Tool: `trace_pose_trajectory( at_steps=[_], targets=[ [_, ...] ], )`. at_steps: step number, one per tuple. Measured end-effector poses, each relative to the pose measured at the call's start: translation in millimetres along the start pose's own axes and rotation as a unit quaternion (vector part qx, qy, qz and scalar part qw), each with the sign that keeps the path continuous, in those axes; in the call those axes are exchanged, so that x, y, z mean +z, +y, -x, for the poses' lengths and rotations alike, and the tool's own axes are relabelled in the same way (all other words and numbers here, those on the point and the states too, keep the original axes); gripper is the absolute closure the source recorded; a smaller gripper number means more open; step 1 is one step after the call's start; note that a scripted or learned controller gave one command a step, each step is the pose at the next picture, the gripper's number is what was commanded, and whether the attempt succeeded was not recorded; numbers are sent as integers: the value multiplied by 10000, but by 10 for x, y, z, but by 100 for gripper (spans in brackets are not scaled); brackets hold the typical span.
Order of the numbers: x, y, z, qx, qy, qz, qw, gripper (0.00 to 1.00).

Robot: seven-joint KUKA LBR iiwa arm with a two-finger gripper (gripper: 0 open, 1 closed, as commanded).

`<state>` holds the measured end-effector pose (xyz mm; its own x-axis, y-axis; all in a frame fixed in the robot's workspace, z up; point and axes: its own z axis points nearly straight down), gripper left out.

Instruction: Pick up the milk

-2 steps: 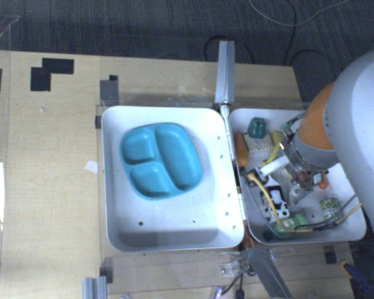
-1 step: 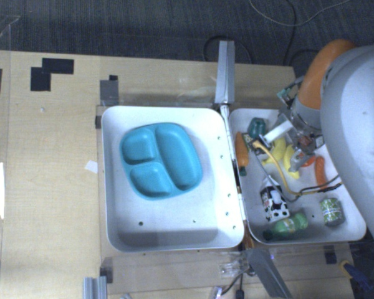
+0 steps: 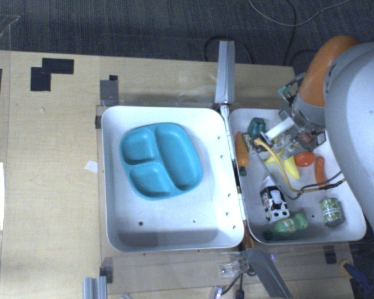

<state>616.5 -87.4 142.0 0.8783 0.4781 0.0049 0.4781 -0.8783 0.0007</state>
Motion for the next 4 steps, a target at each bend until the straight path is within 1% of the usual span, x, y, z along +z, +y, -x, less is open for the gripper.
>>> trace_pose_trajectory(
  at_steps=[1, 2, 3, 4],
  targets=[
    [3, -3, -1, -3, -2, -2, 10000, 0],
    [-110, -9, -21, -43, 11, 2, 10000, 100],
    [-108, -11, -22, -45, 9, 1, 10000, 0],
    [534, -107, 432, 416, 19, 11, 9991, 0]
  ],
)
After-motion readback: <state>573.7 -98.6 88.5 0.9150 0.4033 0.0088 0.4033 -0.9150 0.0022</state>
